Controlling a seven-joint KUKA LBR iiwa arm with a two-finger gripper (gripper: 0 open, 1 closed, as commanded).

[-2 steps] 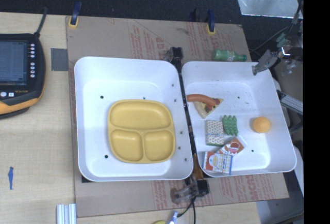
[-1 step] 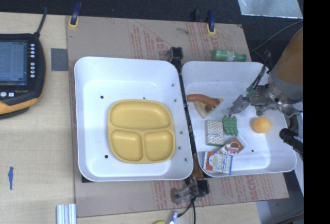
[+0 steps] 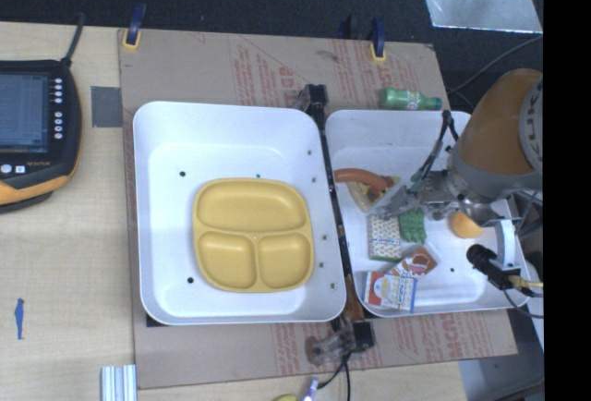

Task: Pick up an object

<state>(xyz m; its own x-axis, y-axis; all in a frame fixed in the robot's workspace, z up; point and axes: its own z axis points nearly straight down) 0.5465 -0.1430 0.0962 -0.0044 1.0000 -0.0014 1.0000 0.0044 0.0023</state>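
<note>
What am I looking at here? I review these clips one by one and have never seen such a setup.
This is one picture from a camera fixed above a workbench, looking down at a slant. The grey and orange machine at the right is a robot arm; its pincer reaches down into the right bin. That bin holds small things: a hot dog, a green block, some printed cards and a yellow lump. Whether the pincer grips anything cannot be made out. The left bin holds a yellow divided plate. A green bottle lies behind the bins, and a control tablet sits far left.
</note>
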